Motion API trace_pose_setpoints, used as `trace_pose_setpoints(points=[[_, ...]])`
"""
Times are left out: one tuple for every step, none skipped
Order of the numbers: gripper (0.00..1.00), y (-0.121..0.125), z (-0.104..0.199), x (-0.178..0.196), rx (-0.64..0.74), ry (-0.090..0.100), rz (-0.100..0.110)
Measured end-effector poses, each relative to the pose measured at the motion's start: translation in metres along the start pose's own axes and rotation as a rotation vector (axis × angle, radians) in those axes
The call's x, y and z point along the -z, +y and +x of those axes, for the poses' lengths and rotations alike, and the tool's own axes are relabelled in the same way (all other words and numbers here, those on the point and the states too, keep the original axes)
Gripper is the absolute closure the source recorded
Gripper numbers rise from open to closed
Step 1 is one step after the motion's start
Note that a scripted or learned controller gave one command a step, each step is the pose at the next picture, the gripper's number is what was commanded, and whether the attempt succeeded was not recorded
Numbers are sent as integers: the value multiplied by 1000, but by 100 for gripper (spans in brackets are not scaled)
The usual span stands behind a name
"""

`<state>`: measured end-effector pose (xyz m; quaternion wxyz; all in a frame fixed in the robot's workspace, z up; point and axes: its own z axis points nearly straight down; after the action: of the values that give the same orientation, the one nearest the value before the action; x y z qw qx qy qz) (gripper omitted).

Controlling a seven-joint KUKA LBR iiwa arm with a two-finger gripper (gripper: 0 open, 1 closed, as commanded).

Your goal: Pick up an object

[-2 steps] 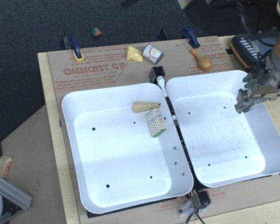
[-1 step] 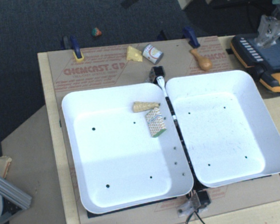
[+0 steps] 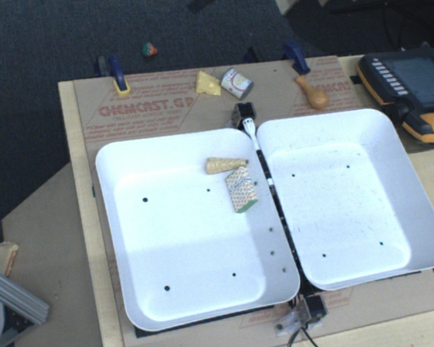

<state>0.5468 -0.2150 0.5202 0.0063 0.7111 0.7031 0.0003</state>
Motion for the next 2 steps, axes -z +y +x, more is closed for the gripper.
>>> trace_pose_setpoints(points=[[100,49,52,-188,16,14,24],[100,33,-1,-156,7,4,4]])
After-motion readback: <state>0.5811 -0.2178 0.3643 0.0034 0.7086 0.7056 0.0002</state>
